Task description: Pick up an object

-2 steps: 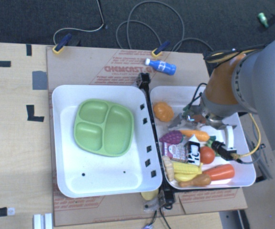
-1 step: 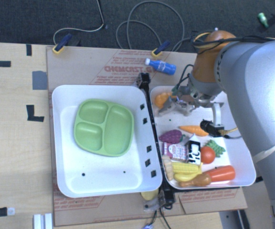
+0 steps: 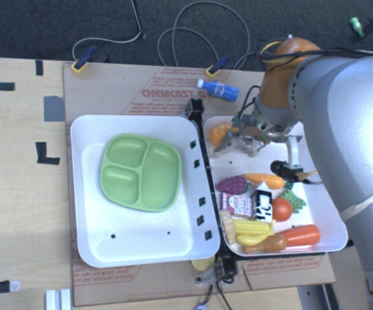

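Camera view, nearest first: lying along the front of the right bin (image 3: 319, 205), a red-orange sausage toy (image 3: 297, 236), a corn cob (image 3: 251, 227) and a tomato (image 3: 282, 209). Sitting further in, purple grapes (image 3: 233, 185) and a carrot (image 3: 264, 179). Hanging low over that bin's far end, the gripper (image 3: 238, 142), just beside an orange fruit (image 3: 220, 133); grip state impossible to tell. Resting in the left bin (image 3: 141, 237), a green divided plate (image 3: 141, 172). Lying beyond both bins, a blue bottle (image 3: 218, 90).

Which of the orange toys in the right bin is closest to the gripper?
The small rounded orange piece at the bin's top left corner, just left of the gripper. The carrot lies lower down, and the orange-red sausage sits far off at the bottom edge.
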`<state>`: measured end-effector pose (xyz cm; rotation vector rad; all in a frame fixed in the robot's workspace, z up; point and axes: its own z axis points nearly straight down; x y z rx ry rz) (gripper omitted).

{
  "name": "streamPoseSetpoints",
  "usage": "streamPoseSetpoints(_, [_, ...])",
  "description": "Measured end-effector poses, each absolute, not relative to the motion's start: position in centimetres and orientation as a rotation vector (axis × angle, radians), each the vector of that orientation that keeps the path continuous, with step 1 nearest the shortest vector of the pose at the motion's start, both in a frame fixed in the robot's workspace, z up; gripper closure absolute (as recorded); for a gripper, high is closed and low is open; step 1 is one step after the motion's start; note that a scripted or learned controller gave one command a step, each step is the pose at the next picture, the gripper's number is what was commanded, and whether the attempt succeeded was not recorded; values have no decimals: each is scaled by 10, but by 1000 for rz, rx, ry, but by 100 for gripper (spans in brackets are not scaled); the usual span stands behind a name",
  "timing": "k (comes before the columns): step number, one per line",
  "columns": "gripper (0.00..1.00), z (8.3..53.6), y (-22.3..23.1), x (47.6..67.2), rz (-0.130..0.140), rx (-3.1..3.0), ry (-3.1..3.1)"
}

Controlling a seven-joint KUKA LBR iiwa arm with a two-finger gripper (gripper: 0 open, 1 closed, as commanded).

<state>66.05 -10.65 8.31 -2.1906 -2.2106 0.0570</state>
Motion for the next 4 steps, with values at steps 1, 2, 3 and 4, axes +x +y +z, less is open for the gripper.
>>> streamPoseSetpoints(1, [0,85,-158,564,-1,-2230,-2221])
streamPoseSetpoints(2, [0,95,-116,513,3,-2223,-2221])
streamPoseSetpoints(3, [0,84,-98,567,3,-2220,-2226])
streamPoseSetpoints(4, [0,84,-101,622,0,-2220,-2225])
